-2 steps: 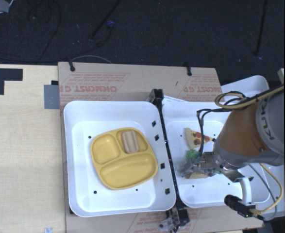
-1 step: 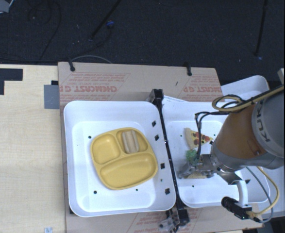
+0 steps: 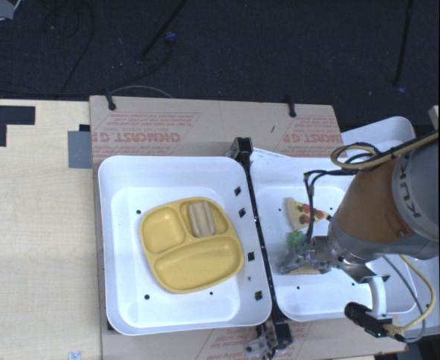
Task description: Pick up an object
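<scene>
Bins are set side by side on the surface (image 3: 40,238). In the left bin (image 3: 122,193) a yellow divided tray (image 3: 190,257) is laid flat, a tan piece (image 3: 200,219) kept in one compartment. In the right bin (image 3: 309,310) the tool (image 3: 303,259) is lowered onto small food items (image 3: 303,214), seemingly for a grasp; whether it is apart or together cannot be told.

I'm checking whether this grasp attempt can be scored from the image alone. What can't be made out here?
- Gripper, camera view: small and dark against cluttered items in the right shallow white bin; its grasp cannot be judged.
- Small green item: too small to identify, partly hidden by the gripper.
- Flat pale food piece with red spots: blurred; one edge near the grey-and-orange arm.
- Right bin's far side: covered by the arm.
</scene>
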`<state>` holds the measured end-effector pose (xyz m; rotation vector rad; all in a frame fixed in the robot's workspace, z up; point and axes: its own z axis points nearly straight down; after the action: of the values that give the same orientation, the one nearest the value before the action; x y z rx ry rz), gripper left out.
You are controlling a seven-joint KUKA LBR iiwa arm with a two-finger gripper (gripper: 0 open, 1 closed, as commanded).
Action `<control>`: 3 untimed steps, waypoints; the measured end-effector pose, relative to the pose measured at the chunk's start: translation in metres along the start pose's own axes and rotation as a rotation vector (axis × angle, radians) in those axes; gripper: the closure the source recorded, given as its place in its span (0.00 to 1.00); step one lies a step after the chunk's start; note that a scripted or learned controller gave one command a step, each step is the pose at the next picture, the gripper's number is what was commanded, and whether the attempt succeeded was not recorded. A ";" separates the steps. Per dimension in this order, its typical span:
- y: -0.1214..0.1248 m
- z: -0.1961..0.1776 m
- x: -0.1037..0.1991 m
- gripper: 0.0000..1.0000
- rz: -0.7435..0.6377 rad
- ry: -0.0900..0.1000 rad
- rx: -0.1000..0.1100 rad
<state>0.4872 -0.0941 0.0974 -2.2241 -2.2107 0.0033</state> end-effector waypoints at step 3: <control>-0.001 -0.120 0.006 1.00 -0.007 -0.002 -0.004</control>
<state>0.4873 -0.0886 0.2178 -2.2196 -2.2217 0.0011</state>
